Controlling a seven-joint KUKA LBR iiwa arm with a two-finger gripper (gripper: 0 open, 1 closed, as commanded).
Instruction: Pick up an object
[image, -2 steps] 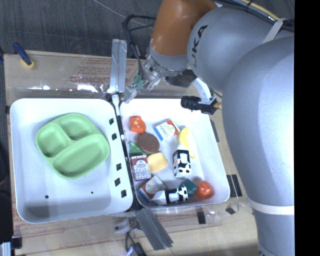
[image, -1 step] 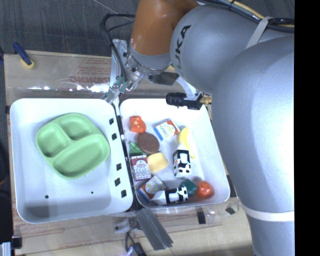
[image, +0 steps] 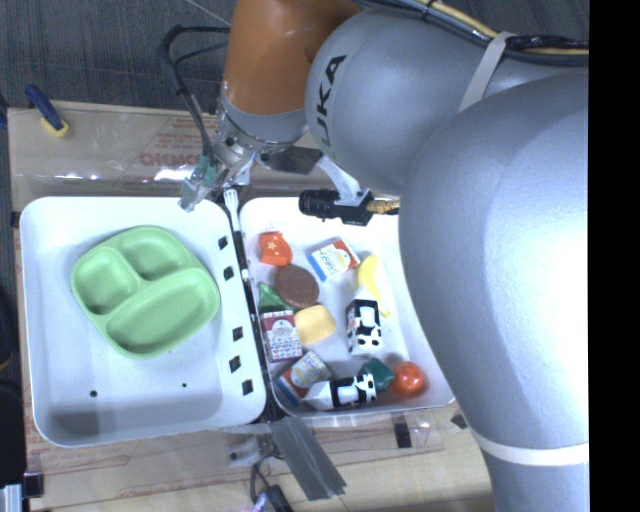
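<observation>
pincer (image: 205, 183) over far rim between bins, finger state impossible to tell | red tomato toy (image: 273, 248) at 4 o'clock from pincer, near, apart, in right bin (image: 425, 352) | green divided plate (image: 146, 289) at 7 o'clock, left bin (image: 40, 300)

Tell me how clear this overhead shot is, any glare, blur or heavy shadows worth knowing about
Camera view: lighting is soft and even, with only a faint shadow in the left bin at its near corner; the arm, close to the lens, looks large and slightly soft, with a pale sheen; the green divided plate and the small items in the right bin are reasonably sharp; the gripper is small and a bit blurred.
</observation>
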